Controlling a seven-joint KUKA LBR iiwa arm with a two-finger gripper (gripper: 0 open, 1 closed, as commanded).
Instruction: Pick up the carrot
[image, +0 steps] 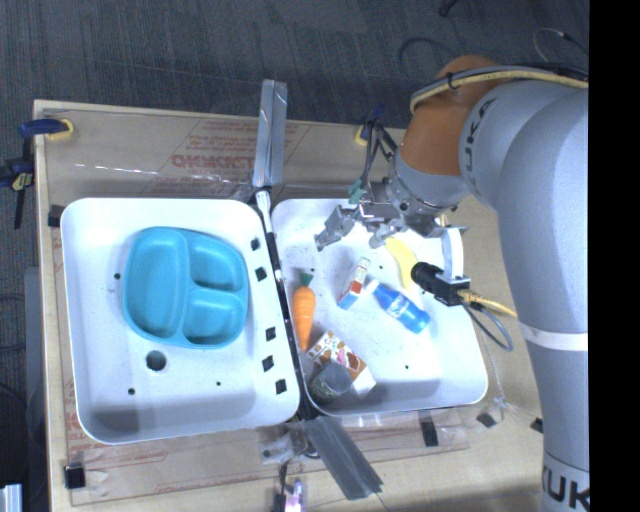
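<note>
The orange carrot (303, 315) lies along the left wall of the right bin (455, 375), its green tip pointing away toward the bin's far side. My gripper (356, 232) hovers over the far part of that bin, up and to the right of the carrot and apart from it. Its two grey fingers (331, 233) are spread open with nothing between them. The arm's orange band sits just above the wrist.
In the right bin lie a yellow banana (402, 258), a blue bottle (401, 307), a small white and red tube (353, 283), a printed snack packet (338, 357) and a dark object (329, 382). A blue divided plate (188, 285) rests in the left bin (105, 400).
</note>
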